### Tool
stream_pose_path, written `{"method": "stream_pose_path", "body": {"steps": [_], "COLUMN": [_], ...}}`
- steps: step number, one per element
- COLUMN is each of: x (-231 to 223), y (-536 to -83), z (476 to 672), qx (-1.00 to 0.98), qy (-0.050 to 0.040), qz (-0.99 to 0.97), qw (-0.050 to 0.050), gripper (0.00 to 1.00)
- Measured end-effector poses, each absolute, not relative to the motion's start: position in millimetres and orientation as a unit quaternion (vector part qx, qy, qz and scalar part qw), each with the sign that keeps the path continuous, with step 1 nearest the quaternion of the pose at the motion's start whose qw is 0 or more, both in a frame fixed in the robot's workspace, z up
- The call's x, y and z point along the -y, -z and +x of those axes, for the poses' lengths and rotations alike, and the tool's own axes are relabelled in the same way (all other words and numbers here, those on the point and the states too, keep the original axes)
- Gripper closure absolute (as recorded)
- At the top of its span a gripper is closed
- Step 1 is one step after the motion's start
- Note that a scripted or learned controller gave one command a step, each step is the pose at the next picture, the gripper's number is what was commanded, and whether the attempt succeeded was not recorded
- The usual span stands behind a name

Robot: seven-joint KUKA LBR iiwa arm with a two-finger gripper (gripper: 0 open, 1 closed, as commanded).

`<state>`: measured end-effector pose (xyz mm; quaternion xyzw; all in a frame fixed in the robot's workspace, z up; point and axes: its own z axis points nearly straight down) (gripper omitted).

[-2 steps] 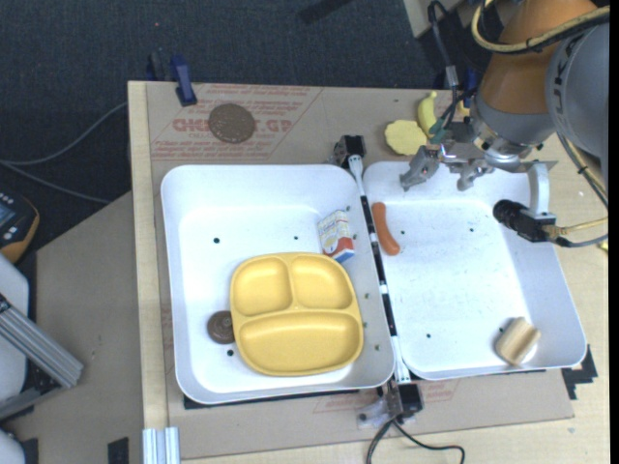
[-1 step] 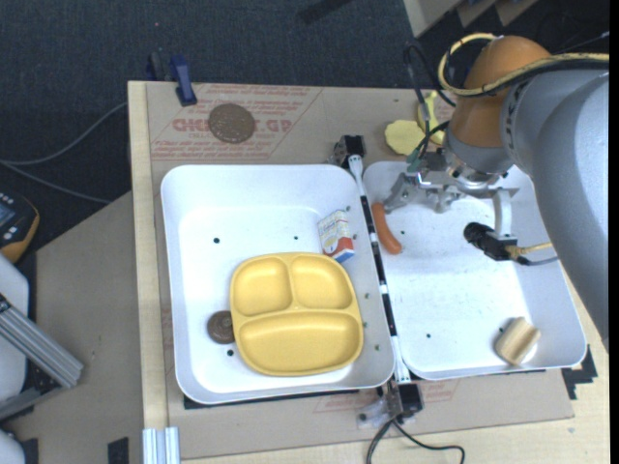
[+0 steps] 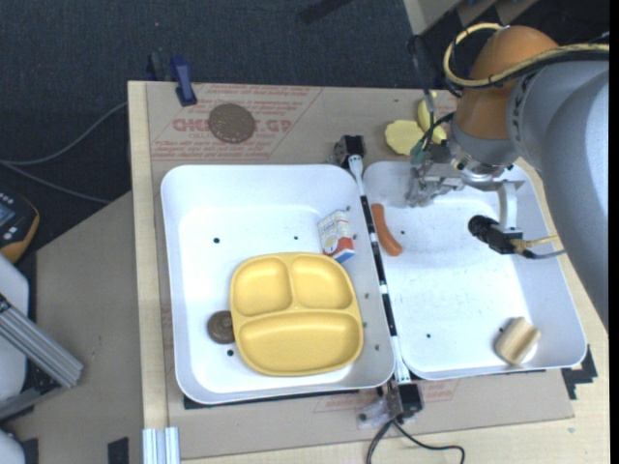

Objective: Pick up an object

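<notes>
From the camera view, the end effector (image 3: 426, 184) is hovering at the right bin's (image 3: 455, 346) 12 o'clock edge; whether it is released or clenched, I cannot tell. Nothing is looking lifted yet. A sausage (image 3: 386, 231) is lying at its 7 o'clock, a bun (image 3: 515, 340) is sitting at 5 o'clock, and the plate (image 3: 293, 312) is resting in the left bin (image 3: 193, 211). The pick is seemingly remaining to be done.

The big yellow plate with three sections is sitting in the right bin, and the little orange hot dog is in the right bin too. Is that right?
Not quite. The camera view shows the yellow plate in the left bin, beside a small carton. The orange hot dog is indeed in the right bin, close to its left wall.
</notes>
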<state>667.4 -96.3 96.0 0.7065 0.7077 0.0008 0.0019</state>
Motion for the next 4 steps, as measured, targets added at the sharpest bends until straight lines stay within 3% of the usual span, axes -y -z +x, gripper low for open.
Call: {"method": "stream_pose_path", "body": {"steps": [1, 4], "x": [96.3, 91.6], "y": [-95.3, -84.9], "z": [667.1, 666.5], "qx": [-0.708, -0.707], "qy": [-0.0003, 0.0003], "qz": [0.707, 0.707], "qw": [0.001, 0.000], "gripper": [0.00, 0.00]}}
